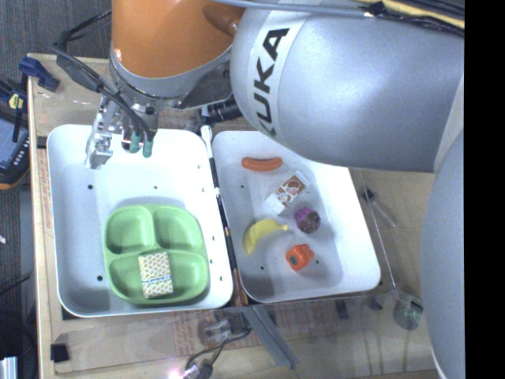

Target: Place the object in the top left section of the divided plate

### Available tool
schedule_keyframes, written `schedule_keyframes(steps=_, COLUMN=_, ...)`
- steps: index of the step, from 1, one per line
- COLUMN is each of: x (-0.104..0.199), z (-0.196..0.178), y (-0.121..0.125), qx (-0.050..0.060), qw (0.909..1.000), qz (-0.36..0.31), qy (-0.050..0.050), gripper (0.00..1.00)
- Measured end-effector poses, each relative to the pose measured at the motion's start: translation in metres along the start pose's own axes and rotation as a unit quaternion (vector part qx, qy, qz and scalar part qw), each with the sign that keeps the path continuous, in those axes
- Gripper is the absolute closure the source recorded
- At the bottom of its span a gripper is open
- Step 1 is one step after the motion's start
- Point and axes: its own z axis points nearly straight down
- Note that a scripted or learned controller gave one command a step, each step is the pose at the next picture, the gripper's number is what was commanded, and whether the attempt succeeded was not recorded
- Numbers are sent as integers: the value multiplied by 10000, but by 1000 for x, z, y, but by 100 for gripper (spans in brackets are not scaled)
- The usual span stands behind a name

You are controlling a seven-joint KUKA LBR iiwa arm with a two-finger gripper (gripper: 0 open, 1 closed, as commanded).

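Left bin (71, 212): green divided plate (156, 253) with a patterned square packet (155, 274) lying in its large lower section, both upper sections bare; the gripper (118, 142) hangs over the bin's far corner, well apart from the plate, fingers spread and holding nothing. Right bin (355, 235): sausage (261, 163), wrapped snack (290, 189), banana (263, 232), purple piece (308, 220), orange piece (299, 257). Risk (judged): the flat packet gives the fingers little to catch, so a grasp may slip or drop it on the divider ridge.

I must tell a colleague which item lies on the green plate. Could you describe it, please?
Look at the left bin, which holds a green divided plate. In the plate's large bottom section lies a small square packet, pale yellow with a dotted pattern. The other items lie in the right bin.
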Motion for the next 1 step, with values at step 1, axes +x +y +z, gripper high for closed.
schedule_keyframes(steps=1, x=0, z=-11, y=2, qx=-12, qw=10000, qz=-19, qy=-6, gripper=100)
